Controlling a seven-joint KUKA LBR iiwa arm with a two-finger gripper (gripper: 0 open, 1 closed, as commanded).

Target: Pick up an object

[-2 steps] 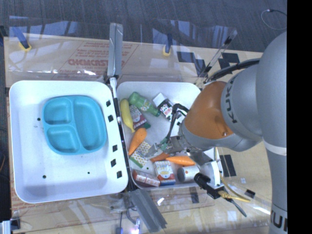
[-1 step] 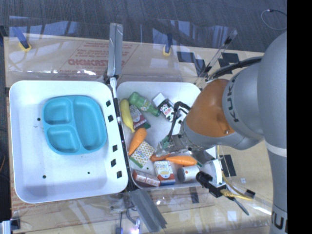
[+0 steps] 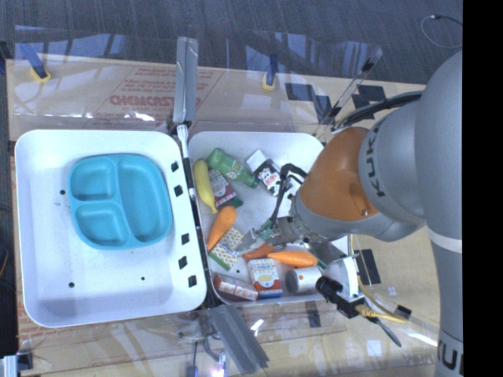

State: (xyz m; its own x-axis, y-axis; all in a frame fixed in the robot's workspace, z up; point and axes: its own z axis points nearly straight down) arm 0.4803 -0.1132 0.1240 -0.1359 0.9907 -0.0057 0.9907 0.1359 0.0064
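Reaching down into the right bin (image 3: 236,141), the hand (image 3: 271,228) sits low among the clutter, with the grey arm (image 3: 409,171) and its orange band (image 3: 339,183) rising to its right; whether it is open, closed or gripping anything cannot be told, since the wrist covers much of it. Just below the hand lies an orange carrot (image 3: 291,257), and below that a small carton (image 3: 265,276). To the hand's left a second carrot (image 3: 221,226) lies slanted, with a yellow banana (image 3: 203,185) beyond it near the bin's left wall. Up and to the left of the hand is a green object (image 3: 229,166). Well away to the left, the other bin (image 3: 31,234) holds a blue divided tray (image 3: 119,199). Both bins rest on the table (image 3: 94,93).
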